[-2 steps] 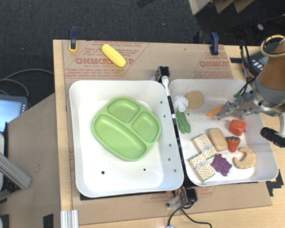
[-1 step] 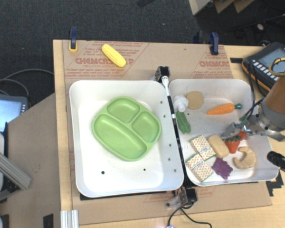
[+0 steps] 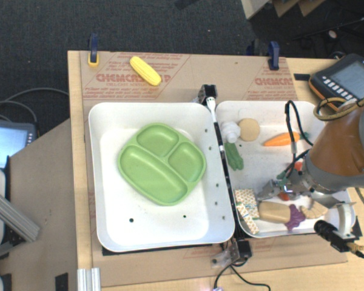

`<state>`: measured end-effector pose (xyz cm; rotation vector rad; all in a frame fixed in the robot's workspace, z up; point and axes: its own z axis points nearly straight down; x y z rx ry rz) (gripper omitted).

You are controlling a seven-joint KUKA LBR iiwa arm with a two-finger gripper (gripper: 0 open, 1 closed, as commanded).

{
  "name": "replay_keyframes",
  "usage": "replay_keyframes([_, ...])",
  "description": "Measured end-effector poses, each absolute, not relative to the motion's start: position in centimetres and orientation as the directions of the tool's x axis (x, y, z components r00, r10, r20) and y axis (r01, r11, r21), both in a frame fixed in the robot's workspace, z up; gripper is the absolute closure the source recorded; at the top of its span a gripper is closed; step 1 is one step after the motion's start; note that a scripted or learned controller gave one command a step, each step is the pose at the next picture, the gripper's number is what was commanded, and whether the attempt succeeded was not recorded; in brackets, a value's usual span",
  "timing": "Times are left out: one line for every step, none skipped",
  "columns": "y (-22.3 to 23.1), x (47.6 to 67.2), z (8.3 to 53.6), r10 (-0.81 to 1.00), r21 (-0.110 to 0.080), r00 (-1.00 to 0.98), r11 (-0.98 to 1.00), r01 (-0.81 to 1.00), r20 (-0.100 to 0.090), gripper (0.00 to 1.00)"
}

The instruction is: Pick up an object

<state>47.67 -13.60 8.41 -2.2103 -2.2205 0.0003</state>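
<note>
here, gripper: low in the right bin, whether spread or pinched cannot be told.
target: tan block just below it, touching a purple toy (crowded corner).
risk: a neighbour gets nudged, and the grasp slips.

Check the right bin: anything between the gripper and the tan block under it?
Nothing visible. The gripper hangs just above the tan block near the right bin's front edge. A purple toy touches the block's right end and a patterned card lies to its left.
</note>
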Motion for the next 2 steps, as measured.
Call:
replay_keyframes([-14.2,48.0,9.5,1.0,0.003,0.002,-0.002,1.0,-0.001,1.0])
replay_keyframes([-3.6,55.3,19.1,1.0,0.015,-0.015,0.015,1.0,0.004,1.0])
